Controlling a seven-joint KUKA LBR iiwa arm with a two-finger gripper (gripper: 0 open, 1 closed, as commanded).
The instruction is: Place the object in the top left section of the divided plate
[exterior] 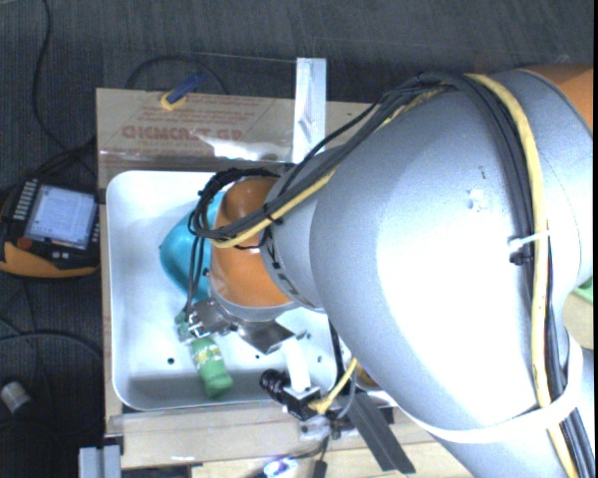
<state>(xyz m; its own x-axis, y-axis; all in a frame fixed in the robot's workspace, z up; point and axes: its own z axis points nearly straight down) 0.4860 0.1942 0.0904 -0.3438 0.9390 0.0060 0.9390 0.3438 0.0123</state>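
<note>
One green object (213, 371) in the left bin (140, 267), one end effector (194, 329) (grip state unclear) above it

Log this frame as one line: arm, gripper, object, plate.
arm: over left bin | gripper: low, fingers unclear | green object: beside gripper, on bin floor | blue plate: mostly hidden

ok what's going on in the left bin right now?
The arm is reaching from the right down into the left white bin, covering most of it. A blue plate pokes out beside the wrist. A small green object lies on the bin floor just below the gripper; a grasp can't be confirmed.
</note>
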